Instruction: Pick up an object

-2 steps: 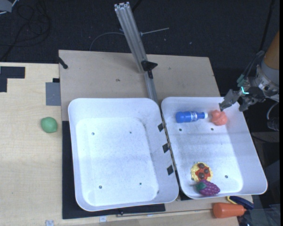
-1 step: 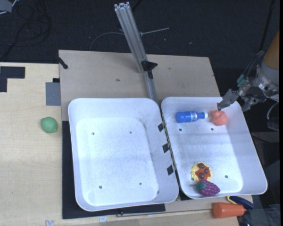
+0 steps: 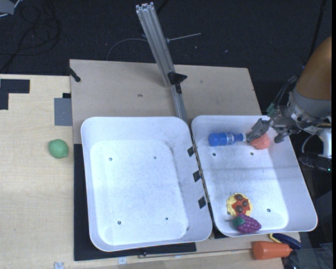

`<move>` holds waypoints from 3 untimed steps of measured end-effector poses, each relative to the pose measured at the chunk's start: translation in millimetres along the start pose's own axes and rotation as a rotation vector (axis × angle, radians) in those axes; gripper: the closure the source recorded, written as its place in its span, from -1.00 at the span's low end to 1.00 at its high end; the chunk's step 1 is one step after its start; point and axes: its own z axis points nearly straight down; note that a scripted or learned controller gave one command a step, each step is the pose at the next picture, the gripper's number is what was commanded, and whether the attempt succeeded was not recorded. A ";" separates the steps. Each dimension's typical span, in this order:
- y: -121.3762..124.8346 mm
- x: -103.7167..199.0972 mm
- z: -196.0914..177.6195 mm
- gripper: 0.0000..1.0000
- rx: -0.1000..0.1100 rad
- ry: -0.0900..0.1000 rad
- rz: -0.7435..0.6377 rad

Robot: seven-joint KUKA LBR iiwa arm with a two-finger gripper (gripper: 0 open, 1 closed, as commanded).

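Note:
The right bin holds several small objects. A blue bottle lies on its side near the bin's back edge. Just right of the bottle sits a salmon-orange lump. A yellow and red toy and a purple grape bunch lie near the front edge. My gripper hangs over the back right part of this bin, directly above the salmon-orange lump. Its two dark fingers are spread apart, one on each side of the lump, and nothing is lifted between them.
The left bin stands beside the right one. A green ball rests on the bench far left. An orange object lies in front of the right bin. A metal rail slants up behind the bins.

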 end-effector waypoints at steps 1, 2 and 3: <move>0.6 9.0 57.8 -1.00 -0.001 0.000 0.001; 0.4 9.8 103.1 -1.00 -0.003 -0.001 0.000; 0.7 9.1 91.3 1.00 -0.005 -0.002 0.001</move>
